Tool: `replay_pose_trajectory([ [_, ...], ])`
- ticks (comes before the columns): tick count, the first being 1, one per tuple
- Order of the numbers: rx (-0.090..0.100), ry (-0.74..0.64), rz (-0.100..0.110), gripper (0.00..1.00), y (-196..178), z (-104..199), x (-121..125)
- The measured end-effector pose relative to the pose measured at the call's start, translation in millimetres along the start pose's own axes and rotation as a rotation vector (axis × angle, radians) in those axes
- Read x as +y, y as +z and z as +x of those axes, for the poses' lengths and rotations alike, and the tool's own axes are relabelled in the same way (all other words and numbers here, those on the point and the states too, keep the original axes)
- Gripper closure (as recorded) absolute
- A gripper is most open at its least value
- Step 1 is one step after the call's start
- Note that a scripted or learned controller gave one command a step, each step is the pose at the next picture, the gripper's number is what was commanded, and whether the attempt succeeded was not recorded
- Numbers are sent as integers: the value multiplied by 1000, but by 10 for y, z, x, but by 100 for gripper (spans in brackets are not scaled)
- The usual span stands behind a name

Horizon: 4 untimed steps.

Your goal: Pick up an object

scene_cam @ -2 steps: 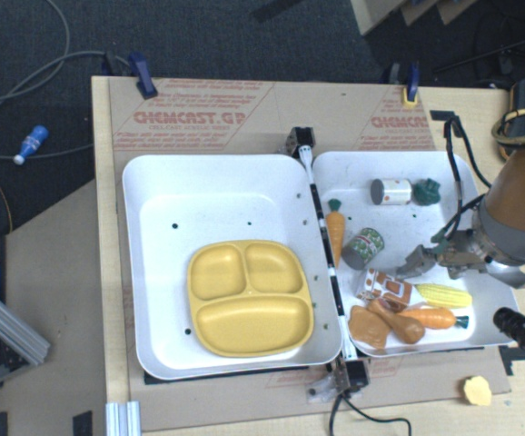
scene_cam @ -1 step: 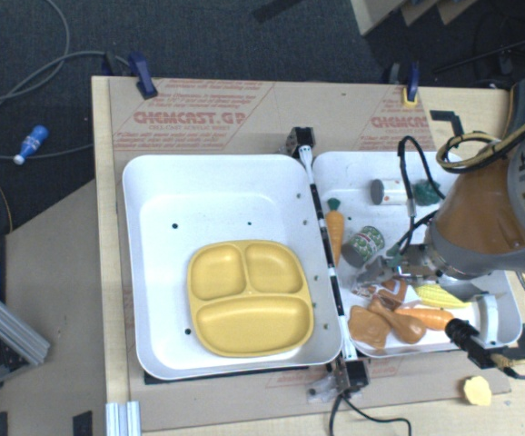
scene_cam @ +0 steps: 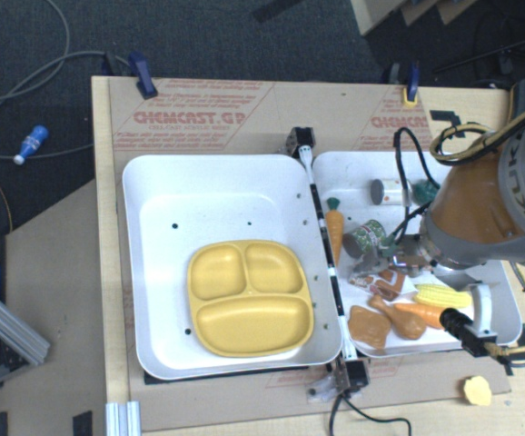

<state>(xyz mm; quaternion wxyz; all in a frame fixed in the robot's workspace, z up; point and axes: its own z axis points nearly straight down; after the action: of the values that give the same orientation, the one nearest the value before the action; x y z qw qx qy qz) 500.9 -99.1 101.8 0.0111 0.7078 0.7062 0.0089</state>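
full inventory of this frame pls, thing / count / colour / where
bins: 2, white, side by side on bench
plate: 1, yellow, three sections, left bin
carrot: 1, orange, right bin, left edge
can: 1, green, right bin centre
tube: 1, white-grey, right bin, far side
corn: 1, yellow, right bin, near side
brown pieces: several, right bin, near side
bottle: 1, blue, floor left
yellow lump: 1, bench, near right
clamps: 2, blue, bench far edge
arm: 1, grey-orange, over right bin
pincer: 1, low among right-bin items

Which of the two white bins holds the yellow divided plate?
The left bin holds the yellow plate; the right bin holds a carrot and other small toy items instead.
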Motion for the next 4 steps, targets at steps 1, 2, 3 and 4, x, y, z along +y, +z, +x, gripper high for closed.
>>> replay_pose_trajectory([
  [1, -8, 4, -22, 0, 23, 42, -71],
  [2, -5, 1, -22, 0, 25, 24, -64],
  [3, 3, -4, -19, 0, 28, -17, -60],
  [4, -6, 0, -20, 0, 26, 19, -69],
])
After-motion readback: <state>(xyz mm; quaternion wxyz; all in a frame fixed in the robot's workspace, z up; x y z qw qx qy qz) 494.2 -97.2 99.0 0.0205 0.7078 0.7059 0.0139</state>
